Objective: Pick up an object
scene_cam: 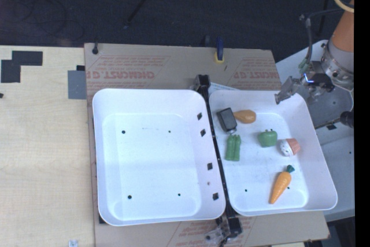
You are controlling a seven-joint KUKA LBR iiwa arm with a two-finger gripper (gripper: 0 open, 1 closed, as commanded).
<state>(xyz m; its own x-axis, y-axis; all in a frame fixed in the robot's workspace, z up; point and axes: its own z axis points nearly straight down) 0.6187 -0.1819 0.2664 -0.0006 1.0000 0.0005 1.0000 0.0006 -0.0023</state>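
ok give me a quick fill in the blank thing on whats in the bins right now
1. All the objects lie in the ____ bin as the camera sees it.
2. The toy carrot is coloured ____.
3. The black object touches the ____ bottle's neighbour, an orange piece.

Missing words: right; orange; green

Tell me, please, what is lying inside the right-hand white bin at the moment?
Inside the right bin: a black block, an orange oval piece, a green bottle, a green pepper, a pink-and-white piece, a carrot. Nothing looks covered.
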